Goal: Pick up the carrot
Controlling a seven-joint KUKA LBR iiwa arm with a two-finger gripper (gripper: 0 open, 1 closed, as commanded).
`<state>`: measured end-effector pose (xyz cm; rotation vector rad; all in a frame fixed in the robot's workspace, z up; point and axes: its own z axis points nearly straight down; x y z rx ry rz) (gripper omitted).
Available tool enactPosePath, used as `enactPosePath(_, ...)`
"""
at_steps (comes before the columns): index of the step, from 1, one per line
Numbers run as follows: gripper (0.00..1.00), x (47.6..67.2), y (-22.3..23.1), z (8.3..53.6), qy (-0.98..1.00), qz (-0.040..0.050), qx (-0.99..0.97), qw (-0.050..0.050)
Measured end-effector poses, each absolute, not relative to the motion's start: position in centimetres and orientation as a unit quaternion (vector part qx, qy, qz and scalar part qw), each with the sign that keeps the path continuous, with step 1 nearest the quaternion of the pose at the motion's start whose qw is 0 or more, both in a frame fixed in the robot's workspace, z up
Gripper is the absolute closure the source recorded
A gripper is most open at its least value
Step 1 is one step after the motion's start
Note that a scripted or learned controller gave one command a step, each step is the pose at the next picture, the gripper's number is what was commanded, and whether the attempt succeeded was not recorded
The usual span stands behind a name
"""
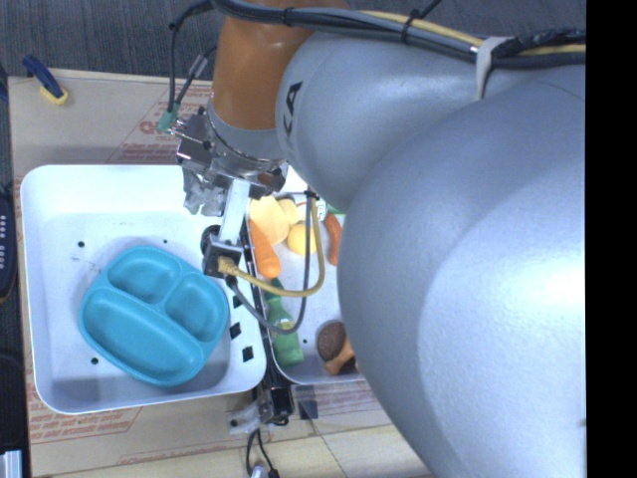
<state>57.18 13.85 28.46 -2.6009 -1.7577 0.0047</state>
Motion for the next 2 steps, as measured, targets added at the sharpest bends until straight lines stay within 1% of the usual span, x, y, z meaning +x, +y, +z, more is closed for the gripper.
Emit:
enactPosePath(1, 1.0, 61.5, 8.0, 35.2, -0.479, 0.0029, -0.878, 0.001)
enactPosePath(2, 1.0, 59.2, 15.4, 16.4, -0.528, 0.0118, -0.849, 0.005)
